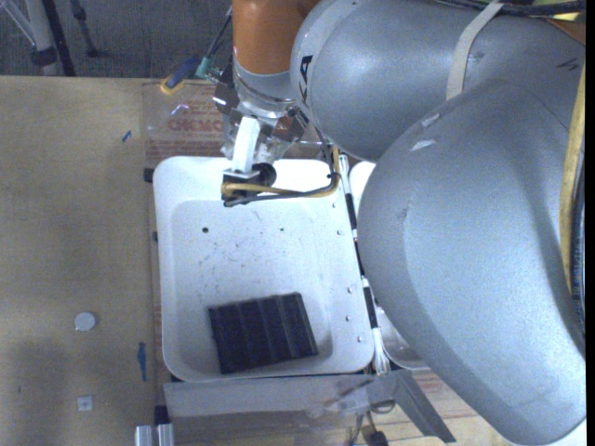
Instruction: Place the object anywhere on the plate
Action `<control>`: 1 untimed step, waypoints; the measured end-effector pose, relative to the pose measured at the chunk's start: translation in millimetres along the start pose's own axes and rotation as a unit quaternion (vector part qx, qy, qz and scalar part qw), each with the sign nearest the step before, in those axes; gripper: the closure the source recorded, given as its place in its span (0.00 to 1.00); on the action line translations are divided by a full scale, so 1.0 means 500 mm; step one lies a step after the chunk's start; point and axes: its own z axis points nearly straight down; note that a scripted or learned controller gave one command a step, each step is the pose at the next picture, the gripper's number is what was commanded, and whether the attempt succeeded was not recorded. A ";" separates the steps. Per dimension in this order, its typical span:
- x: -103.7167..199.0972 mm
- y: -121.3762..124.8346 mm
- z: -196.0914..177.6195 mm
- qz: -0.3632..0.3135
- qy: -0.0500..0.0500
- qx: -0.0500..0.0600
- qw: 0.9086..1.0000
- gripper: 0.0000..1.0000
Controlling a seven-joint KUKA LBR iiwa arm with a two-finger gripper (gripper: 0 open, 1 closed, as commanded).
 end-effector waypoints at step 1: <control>0.000 0.001 0.083 -0.110 0.000 0.000 0.994 1.00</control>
